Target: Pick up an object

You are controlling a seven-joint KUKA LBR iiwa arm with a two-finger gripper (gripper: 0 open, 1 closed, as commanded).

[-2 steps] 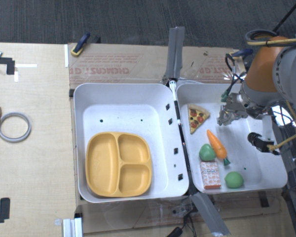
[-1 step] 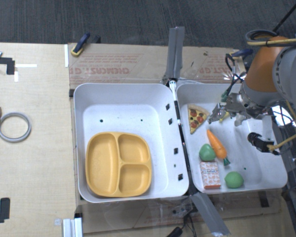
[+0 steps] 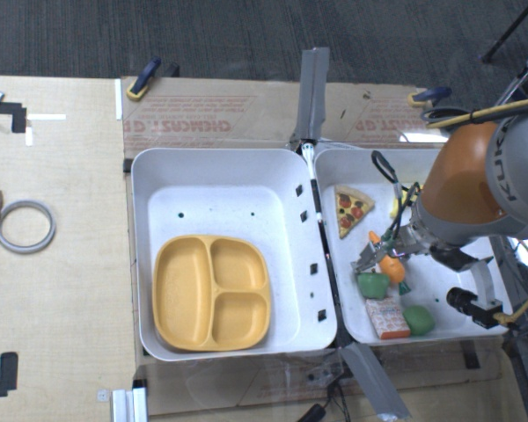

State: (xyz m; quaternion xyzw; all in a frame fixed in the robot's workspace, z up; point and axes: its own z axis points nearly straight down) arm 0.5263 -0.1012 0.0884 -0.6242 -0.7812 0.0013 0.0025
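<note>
The small orange round object (image 3: 392,269) lies in the right shallow white plastic bin (image 3: 356,332), near that bin's middle, directly under the tip of the end effector (image 3: 380,255). Whether the end effector is open or closed cannot be told, nor whether it has hold of the orange piece; the tip and the piece overlap from above.

The pale wooden counter (image 3: 62,262) carries both bins side by side. The left shallow white plastic bin (image 3: 150,183) holds a yellow plastic plate with three compartments (image 3: 212,292), set toward its near side. The grey arm with its orange band (image 3: 462,178) reaches over the right bin from the right.

In the right bin, a toy pizza slice (image 3: 351,209) lies toward the far left corner. A green rounded toy (image 3: 373,284) sits just beside the orange object. A small red and white box (image 3: 387,318) lies nearer the front wall, with a second green rounded toy (image 3: 418,320) touching its right side.

A grey tape roll (image 3: 22,226) rests on the counter, well apart from the bins.
</note>
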